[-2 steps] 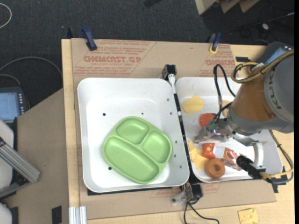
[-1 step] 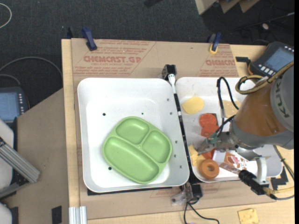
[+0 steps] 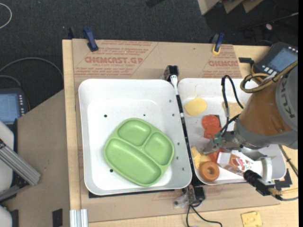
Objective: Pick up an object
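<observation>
My gripper (image 3: 214, 144) hung low over the right bin's (image 3: 199, 86) toys, reaching for one; its grip I couldn't tell.

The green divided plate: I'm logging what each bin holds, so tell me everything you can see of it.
The green divided plate is pale green, looks like matte plastic, and is a rounded oblong with three compartments: two smaller ones toward the far side, one long one nearer the camera. It lies flat, right way up, turned at a slant on the floor of the left bin, toward its near half. Nothing lies in it.
</observation>
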`<state>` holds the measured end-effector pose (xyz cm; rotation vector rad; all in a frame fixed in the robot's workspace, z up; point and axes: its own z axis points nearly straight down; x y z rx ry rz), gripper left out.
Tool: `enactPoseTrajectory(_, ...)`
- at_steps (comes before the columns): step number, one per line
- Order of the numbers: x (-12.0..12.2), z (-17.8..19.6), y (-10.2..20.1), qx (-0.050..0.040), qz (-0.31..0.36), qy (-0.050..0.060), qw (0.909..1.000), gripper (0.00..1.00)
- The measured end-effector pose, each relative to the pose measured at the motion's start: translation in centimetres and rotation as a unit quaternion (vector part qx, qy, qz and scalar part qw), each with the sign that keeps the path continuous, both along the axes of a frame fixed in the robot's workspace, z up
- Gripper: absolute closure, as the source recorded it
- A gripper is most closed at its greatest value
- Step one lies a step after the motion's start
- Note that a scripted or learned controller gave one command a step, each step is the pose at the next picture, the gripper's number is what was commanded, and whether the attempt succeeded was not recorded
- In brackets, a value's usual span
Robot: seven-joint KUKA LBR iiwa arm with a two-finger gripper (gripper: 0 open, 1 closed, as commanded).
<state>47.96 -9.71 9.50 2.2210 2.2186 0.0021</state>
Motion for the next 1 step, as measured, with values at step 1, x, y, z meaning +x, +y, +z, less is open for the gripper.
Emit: enactPoseTrajectory(1,4.32,9.47,6.99,0.0018,0.006,-0.005,1.0,1.0)
